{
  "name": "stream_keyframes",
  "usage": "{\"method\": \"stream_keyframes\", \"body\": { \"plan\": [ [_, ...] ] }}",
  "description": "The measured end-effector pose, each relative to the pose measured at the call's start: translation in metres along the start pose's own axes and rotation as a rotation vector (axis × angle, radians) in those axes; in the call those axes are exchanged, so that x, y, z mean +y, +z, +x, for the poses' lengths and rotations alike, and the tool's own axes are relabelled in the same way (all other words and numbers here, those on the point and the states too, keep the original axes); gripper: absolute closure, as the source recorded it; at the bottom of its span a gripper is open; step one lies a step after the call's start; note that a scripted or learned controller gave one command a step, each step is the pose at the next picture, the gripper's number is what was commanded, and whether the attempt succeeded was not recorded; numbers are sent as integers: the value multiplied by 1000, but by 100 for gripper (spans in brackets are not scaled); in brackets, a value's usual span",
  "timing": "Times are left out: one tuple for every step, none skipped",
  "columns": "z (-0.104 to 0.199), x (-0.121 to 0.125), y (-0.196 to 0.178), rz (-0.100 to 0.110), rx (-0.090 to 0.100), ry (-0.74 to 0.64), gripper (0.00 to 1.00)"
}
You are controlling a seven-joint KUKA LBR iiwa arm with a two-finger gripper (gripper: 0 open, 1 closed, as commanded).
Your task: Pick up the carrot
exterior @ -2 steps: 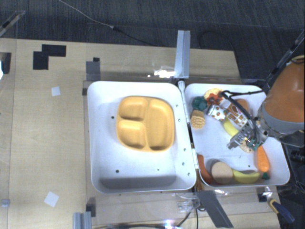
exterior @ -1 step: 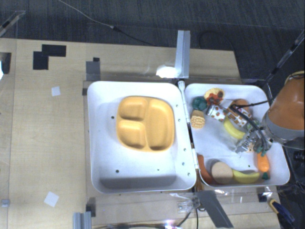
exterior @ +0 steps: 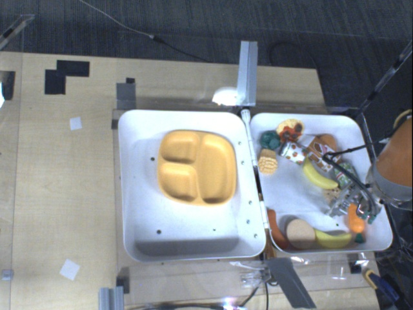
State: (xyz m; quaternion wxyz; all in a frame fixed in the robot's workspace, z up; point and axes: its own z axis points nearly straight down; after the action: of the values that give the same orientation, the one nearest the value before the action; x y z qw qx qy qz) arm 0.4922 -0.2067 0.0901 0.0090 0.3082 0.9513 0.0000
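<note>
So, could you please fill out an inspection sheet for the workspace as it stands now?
Surface: wooden bench bearing a left bin and a right bin, side by side.
Job's things: carrot in the right bin's near right corner, beside the end effector.
Clutter: yellow divided tray in the left bin; two bananas, corn cob and other toy food in the right bin.
End effector: low over the carrot; finger state cannot be told.
Cables: a thin cable crosses the dark floor; a black one runs to the end effector.
Surroundings: black markers on the bench, metal post behind the bins.
</note>
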Motion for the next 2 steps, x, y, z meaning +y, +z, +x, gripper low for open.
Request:
{"method": "stream_keyframes", "body": {
  "plan": [
    [15, 19, -74, 1, 5, 32, 100],
    [43, 58, -88, 1, 10, -44, 100]
  ]
}}
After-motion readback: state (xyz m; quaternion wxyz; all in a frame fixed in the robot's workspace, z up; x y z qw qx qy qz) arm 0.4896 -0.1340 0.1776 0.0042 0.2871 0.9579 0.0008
